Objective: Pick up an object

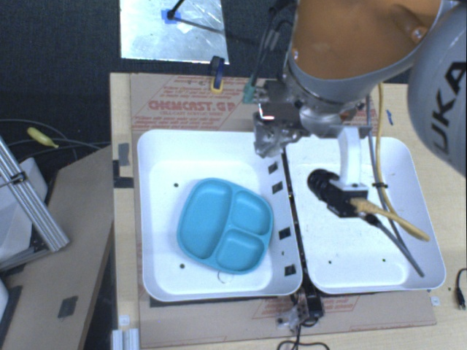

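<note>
The gripper (271,138) hangs at upper centre of the frame, above the top-right corner of the left bin (164,159); how far open it is, or whether it holds anything, cannot be told. The blue divided plate (225,225) lies flat at that bin's middle, so a sound pick likely means coming down astride its rim, not onto its flat compartments.

We note the blue divided plate (225,226) takes the middle of the left bin (166,159); bare floor runs along its far and left sides. The arm (350,35) overhangs the far end of the right bin (350,261); its near floor lies open. The gripper (271,143) hangs above the shared rim (286,210).
</note>
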